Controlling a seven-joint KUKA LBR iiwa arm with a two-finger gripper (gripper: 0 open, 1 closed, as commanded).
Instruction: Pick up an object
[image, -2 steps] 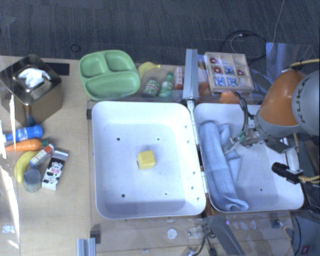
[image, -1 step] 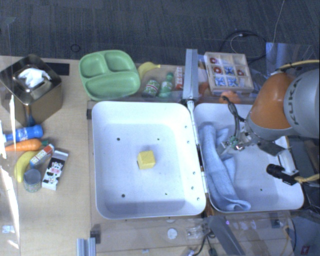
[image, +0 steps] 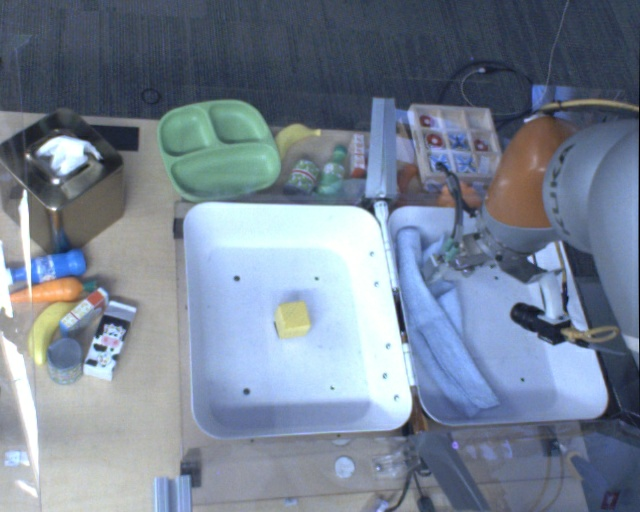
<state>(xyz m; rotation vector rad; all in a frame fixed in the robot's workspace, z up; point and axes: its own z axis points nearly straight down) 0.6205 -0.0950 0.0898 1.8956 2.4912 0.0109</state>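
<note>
The gripper (image: 446, 256) sits low in the right bin (image: 560, 395) against the blue-grey cloth (image: 440, 335), finger state indeterminable, while the yellow block (image: 293, 319) lies untouched mid-floor in the left bin (image: 230, 400).

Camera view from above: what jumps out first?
A small yellow block sits alone in the middle of the left white bin. In the right white bin, the big grey arm with its orange band bends over a rumpled blue-grey cloth. A green divided plastic tray lies behind.
</note>
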